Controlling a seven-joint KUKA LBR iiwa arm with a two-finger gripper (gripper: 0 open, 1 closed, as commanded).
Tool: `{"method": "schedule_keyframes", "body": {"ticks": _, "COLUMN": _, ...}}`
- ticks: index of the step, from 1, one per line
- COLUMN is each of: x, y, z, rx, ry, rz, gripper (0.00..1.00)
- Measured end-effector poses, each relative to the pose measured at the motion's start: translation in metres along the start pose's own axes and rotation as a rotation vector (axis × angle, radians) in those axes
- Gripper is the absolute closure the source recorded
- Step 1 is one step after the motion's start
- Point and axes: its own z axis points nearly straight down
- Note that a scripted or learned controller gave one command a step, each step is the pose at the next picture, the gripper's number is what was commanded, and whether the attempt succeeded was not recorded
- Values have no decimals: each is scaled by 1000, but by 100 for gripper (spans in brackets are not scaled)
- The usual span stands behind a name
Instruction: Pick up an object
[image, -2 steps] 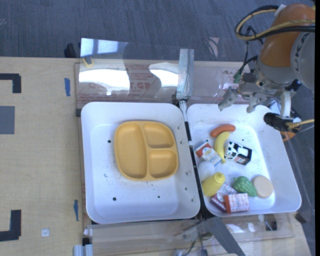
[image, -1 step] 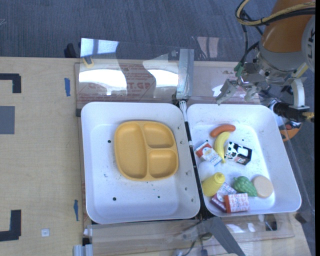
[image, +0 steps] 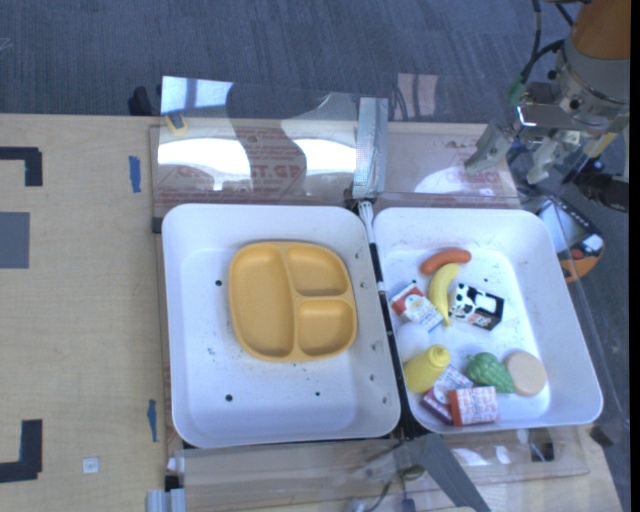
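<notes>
End effector (image: 520, 150) spread open, holding nothing, above right bin (image: 560, 300).

The arm enters at the upper right of the frame, its orange band at the top corner. Below it the gripper (image: 519, 152) hangs, pale fingers (image: 492, 148) angled down and leftward, spread apart.

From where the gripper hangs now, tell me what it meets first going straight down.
Probably the far rim of the right white bin, though depth is unclear. The gripper hangs beyond the toys.
</notes>
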Motion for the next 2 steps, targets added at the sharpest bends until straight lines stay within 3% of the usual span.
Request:
{"method": "schedule_keyframes", "body": {"ticks": 1, "x": -58, "y": -21, "z": 189, "rx": 21, "ry": -1, "rz": 315, "gripper": 0}}
{"method": "schedule_keyframes", "body": {"ticks": 2, "x": -17, "y": -36, "z": 263, "rx": 7, "ry": 0, "rz": 419, "gripper": 0}}
